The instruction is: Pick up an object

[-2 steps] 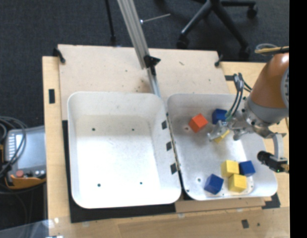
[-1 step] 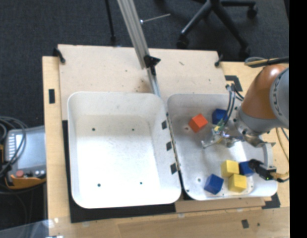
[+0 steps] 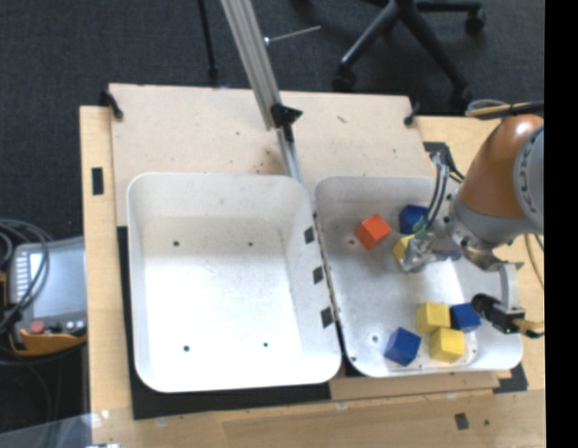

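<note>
In the right bin [image 3: 363, 203], a small yellow block [image 3: 401, 247] lies just under the tip of the jaws [image 3: 416, 253], which point down at it from the right; whether the jaws are open or closed around it cannot be told, since the wrist hides their ends. Just above that block sits a blue block [image 3: 412, 218], partly behind the arm's cables. To the left, apart from both, an orange block [image 3: 373, 231] rests with open floor around it on its left and lower sides.

Toward the bin's near edge, four blocks crowd together: a yellow one [image 3: 433, 316] touching a small blue one [image 3: 465, 316], another yellow one [image 3: 447, 343] just below them close to the rim, and a larger blue block [image 3: 402, 345] a little to the left. Between this cluster and the jaws the bin floor is bare.

The arm [image 3: 499, 189], grey with an orange band, leans in over the bin's right wall. The left bin [image 3: 158, 194] lies beside the right one, their inner walls nearly touching. Both bins rest on the tabletop [image 3: 195, 124], which has a wide bare strip along its far edge.
</note>
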{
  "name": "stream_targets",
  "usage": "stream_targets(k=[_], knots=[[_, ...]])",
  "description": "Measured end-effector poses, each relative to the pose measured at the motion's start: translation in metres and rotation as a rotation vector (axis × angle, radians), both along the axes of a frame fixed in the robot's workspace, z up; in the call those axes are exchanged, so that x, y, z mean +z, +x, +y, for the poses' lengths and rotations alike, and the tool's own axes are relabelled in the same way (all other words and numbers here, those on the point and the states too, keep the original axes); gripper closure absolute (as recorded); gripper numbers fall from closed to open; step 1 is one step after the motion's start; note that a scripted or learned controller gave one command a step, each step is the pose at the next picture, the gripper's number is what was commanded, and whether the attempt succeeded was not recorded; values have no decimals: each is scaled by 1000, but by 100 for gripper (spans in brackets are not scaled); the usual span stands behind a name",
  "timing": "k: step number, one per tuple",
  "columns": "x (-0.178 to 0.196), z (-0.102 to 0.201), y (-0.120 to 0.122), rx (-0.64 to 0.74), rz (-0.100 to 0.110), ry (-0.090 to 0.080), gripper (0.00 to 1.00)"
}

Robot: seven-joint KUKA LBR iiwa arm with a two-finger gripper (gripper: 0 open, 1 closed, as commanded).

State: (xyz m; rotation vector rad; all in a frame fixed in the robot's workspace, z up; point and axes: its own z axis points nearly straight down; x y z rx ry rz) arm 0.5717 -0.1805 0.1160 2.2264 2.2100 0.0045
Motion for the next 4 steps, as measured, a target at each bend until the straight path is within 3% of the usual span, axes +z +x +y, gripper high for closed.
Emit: stream_targets(k=[3, 4], knots=[[120, -10, 2, 11, 0, -1, 100], [131, 38, 9, 15, 1, 1, 100]])
